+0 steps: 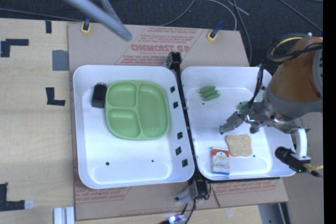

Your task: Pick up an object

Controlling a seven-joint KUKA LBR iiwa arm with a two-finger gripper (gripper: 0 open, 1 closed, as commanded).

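We see the pincer (231, 124) low in the right bin (231, 75), just above the toast slice (239, 145) (whether it grips anything, we cannot tell).

in the right bin (210, 173), bare floor lies open between the green pea pod (209, 93) and the toast slice (239, 145). the small carton (220, 160) crowds the toast's left side.

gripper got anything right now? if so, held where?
Nothing held. The gripper hovers in the right bin, nothing between its fingers; the bread slice, carton and green pods lie apart from it.
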